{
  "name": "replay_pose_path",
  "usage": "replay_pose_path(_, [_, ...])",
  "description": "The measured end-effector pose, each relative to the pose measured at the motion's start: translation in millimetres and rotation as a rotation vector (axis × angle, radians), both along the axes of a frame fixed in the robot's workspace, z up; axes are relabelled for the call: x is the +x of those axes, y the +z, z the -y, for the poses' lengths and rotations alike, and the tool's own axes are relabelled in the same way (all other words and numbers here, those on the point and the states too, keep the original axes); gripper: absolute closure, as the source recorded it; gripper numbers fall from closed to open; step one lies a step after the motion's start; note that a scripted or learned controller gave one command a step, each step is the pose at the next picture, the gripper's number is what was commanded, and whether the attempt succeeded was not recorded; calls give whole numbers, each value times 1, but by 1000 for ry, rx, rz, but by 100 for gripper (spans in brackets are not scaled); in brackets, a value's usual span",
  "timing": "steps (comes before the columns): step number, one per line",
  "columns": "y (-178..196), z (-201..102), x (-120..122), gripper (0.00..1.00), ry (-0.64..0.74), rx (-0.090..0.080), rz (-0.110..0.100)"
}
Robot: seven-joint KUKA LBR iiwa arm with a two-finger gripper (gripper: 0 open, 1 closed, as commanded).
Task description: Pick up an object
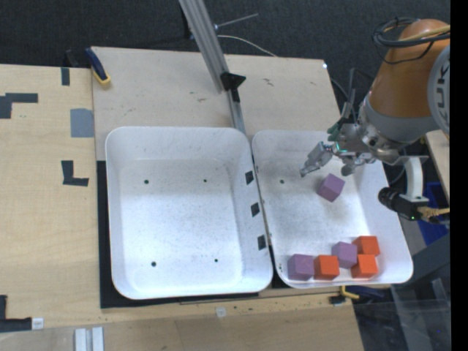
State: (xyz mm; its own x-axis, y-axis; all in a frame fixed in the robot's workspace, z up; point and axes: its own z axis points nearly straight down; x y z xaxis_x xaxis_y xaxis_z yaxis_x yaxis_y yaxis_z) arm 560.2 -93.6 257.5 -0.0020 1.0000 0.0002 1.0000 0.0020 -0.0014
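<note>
A purple cube [330, 188] lies tilted on the floor of the right bin [292, 218], near its middle. My gripper [324, 171] hangs just above and behind the cube, open, with one finger [310, 165] to the cube's left and the other towards its right. Nothing sits between the fingers. Along the bin's front edge lie a purple block [300, 266], an orange block [327, 267], a second purple block [345, 253] and two more orange blocks [368, 245] [364, 266].
The left bin [117, 196] sits beside the right one, and black clips [255, 209] line the wall they share. A slanted metal pole [212, 50] rises behind the bins. A blue and yellow clamp [99, 68] lies at the bench's back left.
</note>
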Motion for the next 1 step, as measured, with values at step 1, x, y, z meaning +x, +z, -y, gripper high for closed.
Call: replay_pose_path(1, [-148,65,56,0,0,-3,5])
